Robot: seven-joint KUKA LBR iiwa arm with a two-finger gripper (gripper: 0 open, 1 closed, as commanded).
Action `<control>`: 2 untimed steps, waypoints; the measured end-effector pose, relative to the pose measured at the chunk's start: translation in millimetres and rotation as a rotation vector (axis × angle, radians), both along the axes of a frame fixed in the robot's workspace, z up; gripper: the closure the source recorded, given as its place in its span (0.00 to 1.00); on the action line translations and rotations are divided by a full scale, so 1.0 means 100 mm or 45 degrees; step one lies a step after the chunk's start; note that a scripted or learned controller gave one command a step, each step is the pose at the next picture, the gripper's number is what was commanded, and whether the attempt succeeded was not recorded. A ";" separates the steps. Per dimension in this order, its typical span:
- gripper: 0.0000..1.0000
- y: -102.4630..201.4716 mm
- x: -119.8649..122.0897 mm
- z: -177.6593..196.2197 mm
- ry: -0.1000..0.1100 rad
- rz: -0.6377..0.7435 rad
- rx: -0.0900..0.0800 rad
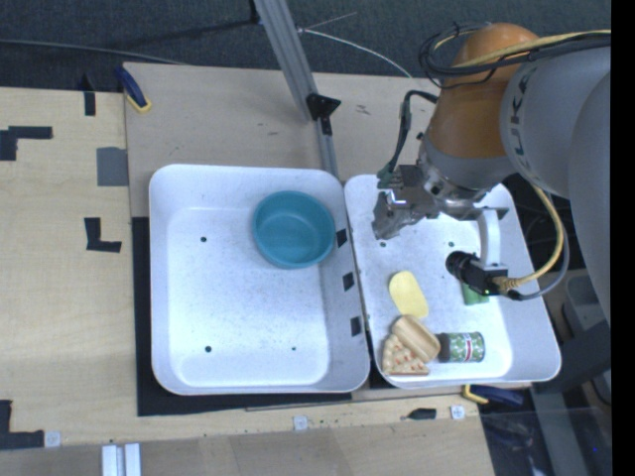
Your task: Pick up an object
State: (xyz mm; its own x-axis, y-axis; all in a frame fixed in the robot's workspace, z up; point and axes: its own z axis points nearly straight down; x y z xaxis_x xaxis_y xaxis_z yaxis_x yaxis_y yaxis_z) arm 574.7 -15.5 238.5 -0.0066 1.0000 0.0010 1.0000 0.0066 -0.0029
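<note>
Hand (389,221) hangs over right bin's (526,360) upper-left part, nothing seen in it — can't tell open or shut. Nearest obj: yellow piece (408,294), just below hand toward bin's front, long axis approx. front-to-back. Blue bowl (293,228) sits in left bin (189,355).

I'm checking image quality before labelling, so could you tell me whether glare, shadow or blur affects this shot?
Camera view: lighting is even and soft; the blue bowl casts only a faint shadow; the white bins look bright without washing out; the small items by the yellow piece are slightly soft, and the claw is dim.
</note>
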 end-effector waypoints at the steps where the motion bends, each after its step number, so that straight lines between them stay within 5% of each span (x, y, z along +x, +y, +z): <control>1: 1.00 0.43 0.07 -0.07 -0.001 -0.001 -0.001; 2: 1.00 1.02 0.15 -0.18 -0.001 0.001 0.000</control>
